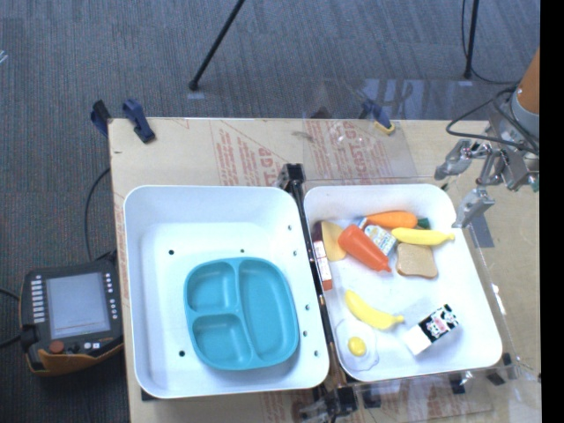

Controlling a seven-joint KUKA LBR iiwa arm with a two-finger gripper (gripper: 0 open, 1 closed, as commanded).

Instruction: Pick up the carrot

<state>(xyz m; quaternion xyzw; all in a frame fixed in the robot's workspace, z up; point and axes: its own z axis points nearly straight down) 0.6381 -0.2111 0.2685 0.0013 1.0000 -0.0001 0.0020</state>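
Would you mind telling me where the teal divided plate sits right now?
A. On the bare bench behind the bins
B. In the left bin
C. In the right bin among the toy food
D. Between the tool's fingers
B: the teal divided plate lies flat in the left bin, while the carrot and the other toy food lie in the right bin.

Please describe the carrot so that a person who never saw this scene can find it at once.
Look in the right white bin, near its far wall. The carrot lies there on its side, orange with a green tip, just above the yellow banana. The ketchup bottle nearby is redder and thicker.
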